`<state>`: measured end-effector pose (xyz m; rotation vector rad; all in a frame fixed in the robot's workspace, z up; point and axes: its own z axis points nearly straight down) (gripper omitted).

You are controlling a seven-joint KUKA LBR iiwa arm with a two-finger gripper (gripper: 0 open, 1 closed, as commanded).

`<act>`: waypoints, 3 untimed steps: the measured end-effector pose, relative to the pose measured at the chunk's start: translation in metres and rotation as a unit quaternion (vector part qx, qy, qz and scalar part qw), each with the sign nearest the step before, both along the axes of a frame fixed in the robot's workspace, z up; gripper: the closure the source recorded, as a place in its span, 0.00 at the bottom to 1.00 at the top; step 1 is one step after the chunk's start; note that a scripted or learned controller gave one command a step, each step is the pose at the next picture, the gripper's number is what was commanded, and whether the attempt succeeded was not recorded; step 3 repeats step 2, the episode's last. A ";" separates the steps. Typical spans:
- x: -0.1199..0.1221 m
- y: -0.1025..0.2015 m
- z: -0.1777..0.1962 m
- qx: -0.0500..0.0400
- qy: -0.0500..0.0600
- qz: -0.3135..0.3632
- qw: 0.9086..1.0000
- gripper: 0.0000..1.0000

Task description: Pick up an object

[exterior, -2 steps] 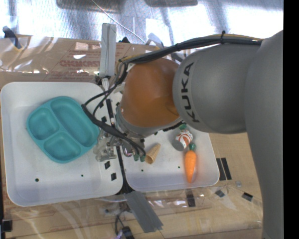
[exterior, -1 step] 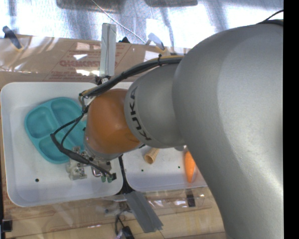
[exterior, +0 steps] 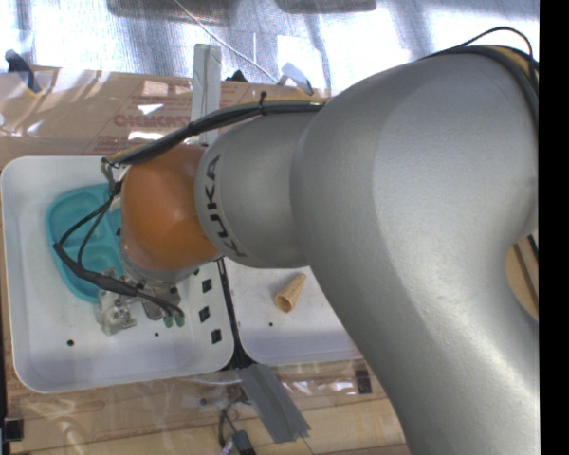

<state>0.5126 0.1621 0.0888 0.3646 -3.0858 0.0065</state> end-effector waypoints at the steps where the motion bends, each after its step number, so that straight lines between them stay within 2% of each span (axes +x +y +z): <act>1: 0.030 0.060 0.063 0.006 -0.006 0.084 0.996 1.00; 2: -0.011 0.050 0.129 0.004 -0.018 -0.016 1.000 1.00; 3: -0.011 0.050 0.129 0.004 -0.018 -0.016 1.000 1.00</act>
